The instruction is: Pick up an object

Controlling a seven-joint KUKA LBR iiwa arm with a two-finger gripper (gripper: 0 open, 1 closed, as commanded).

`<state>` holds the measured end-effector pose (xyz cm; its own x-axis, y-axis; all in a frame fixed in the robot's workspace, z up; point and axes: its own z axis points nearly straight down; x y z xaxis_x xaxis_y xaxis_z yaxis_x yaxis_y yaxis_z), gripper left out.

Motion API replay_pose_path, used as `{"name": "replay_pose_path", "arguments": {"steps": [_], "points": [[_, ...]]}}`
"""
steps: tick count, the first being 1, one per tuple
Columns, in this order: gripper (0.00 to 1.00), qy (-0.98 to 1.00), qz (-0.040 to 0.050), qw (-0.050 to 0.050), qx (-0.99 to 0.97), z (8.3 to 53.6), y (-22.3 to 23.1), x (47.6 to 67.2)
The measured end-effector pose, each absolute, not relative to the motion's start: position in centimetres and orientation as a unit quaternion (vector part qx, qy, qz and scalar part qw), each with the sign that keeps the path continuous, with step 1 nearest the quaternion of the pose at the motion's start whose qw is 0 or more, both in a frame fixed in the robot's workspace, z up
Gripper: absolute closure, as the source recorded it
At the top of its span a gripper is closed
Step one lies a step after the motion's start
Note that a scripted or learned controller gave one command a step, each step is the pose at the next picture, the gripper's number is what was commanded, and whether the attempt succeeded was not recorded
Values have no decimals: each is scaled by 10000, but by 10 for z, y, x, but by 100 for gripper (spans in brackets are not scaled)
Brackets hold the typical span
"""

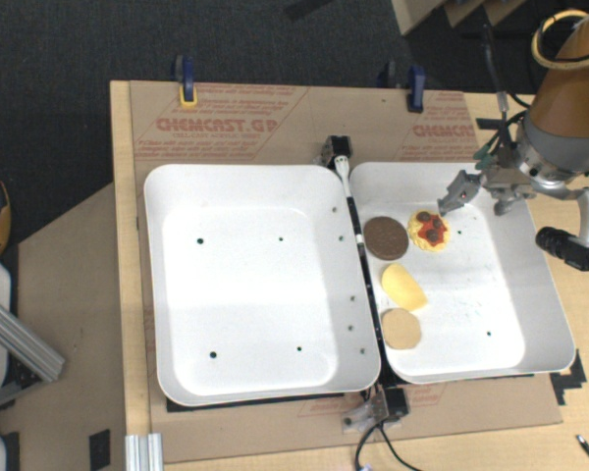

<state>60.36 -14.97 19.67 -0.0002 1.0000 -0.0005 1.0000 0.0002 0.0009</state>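
The right bin [530, 332] holds several small food-like items. A dark brown disc [385, 236] lies by the divider, with a yellow piece topped in red [431, 231] just to its right. Below them rest a yellow lump [404, 287] and a tan disc [402, 329]. My gripper [472, 204] hangs over the upper right part of this bin, slightly up and right of the yellow-and-red piece. It is open, and its left fingertip [447, 202] is close to that piece. Nothing sits between the fingers.
The left bin [167, 292] sits beside the right one, the two meeting at a black clip [337, 149]. Both stand on a brown board [226, 116] held by blue clamps. A black fitting [567, 247] juts in at the right edge.
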Motion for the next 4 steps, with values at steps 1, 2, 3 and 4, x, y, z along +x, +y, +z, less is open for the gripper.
{"name": "replay_pose_path", "arguments": {"steps": [1, 2, 3, 4], "points": [[0, 7091, -1, 0, 7052, 92, -95, 621], [0, 7065, -6, -16, 7077, 140, -100, 573], [0, 7062, -16, -30, 7080, 112, -109, 538], [0, 7066, 1, 8, 7076, 83, -131, 557]]}}
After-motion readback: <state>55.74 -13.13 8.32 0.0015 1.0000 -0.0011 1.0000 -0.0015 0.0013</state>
